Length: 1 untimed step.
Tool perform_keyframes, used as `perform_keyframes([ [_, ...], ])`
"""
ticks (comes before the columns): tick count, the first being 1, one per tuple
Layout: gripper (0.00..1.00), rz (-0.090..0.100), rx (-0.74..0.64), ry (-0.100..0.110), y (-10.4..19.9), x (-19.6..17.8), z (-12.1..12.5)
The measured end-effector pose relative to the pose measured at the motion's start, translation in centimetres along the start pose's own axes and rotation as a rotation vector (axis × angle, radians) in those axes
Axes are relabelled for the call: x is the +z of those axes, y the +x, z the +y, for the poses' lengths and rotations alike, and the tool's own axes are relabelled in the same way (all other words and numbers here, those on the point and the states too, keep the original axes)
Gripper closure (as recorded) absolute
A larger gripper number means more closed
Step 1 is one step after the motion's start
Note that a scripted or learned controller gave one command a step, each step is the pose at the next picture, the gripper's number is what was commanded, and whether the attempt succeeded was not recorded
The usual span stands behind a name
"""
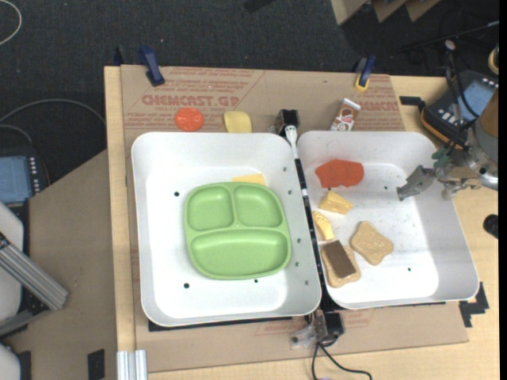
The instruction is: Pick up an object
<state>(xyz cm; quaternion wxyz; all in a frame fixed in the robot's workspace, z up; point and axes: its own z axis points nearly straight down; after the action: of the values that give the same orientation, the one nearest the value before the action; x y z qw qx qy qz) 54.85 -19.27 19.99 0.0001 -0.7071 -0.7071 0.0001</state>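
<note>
a: nearest us in the right bin (pixel 444 287) lie the brown slab (pixel 339 261) and, just beside it, the tan toast piece (pixel 371 242). both sit tilted, long sides running from near-left to far-right, roughly.

b: and the fingers?

a: the gripper (pixel 429 181) hangs over the bin's far right part, well apart from those. everything lies to its left. the fingers look spread, one prong toward the bin's middle, nothing between them.

b: so which is handiest?

a: i'd guess the red piece (pixel 341 172), farther back, about level with the gripper and straight across the bare floor from it. its long axis runs left to right, so it points at the gripper end-on.

b: the yellow wedges?

a: one (pixel 334 203) sits just this side of the red piece, another (pixel 323 226) hugs the left wall. awkward, i think.
</note>
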Motion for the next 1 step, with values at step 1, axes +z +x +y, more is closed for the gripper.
perform_keyframes([
  [1, 0.0, 0.0, -0.008, -0.005, 6.91, 7.33, 8.15],
])
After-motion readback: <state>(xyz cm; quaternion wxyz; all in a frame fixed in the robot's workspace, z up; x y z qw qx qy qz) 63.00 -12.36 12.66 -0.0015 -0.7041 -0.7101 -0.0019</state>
